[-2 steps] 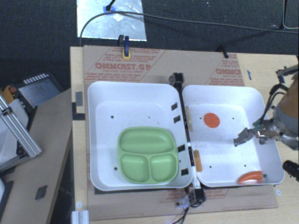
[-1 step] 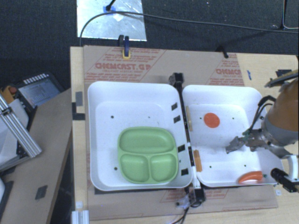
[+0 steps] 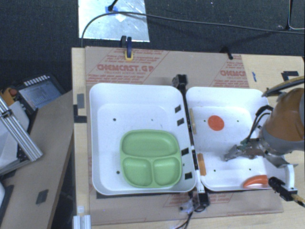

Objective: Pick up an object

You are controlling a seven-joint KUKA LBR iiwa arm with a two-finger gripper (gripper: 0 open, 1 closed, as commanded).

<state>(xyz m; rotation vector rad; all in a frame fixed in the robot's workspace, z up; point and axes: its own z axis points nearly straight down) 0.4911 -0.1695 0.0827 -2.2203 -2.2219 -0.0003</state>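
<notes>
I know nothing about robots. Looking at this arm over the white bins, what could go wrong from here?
The gripper hangs over bare floor of the right white bin, so it may close on nothing. The flat orange disc looks thin and may be hard to grasp. The orange oval piece lies against the bin's near wall, which could block a finger.
</notes>
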